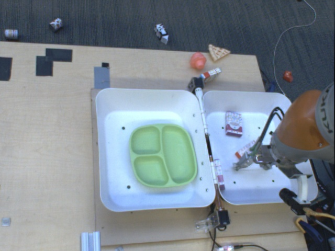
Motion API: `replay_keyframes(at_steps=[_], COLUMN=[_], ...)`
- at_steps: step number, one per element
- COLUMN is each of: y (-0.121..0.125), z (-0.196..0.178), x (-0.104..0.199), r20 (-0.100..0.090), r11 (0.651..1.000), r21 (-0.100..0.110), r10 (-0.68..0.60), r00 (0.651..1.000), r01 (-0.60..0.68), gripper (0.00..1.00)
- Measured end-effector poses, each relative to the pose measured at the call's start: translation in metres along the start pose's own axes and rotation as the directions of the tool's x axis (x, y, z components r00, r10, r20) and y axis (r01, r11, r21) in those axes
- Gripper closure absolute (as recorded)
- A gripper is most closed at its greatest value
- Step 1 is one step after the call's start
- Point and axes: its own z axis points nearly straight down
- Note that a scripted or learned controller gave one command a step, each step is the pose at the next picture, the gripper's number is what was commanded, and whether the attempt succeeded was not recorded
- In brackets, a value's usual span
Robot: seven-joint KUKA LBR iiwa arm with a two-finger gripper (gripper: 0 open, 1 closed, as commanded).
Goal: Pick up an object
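I can't read the red-and-white packet's (pixel 234 123) print; my gripper (pixel 242 163) sits low in the right bin (pixel 272 190), grasp unclear, carpet beyond the bench

Red-white packet (pixel 234 124) flat in right bin (pixel 272 192)

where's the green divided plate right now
The light green three-compartment plastic plate lies flat in the middle of the left white bin, across the divider from the gripper in the right white bin.

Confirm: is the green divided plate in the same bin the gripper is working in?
No. The green divided plate lies in the left bin, while the gripper is over the right bin.
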Motion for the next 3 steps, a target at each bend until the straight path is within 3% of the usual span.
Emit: replay_keyframes(at_steps=[1,2,3], y=[-0.006,-0.007,-0.005], z=[-0.001,0.000,-0.011], x=[0.042,-0.050,-0.049], r20=[0.002,0.003,0.003], r11=[1.000,1.000,1.000], r21=[-0.005,-0.001,-0.007], r10=[0.001,0.003,0.000], r00=[1.000,1.000,1.000], r01=[-0.001,-0.003,0.000], gripper=[0.00,0.00,1.00])
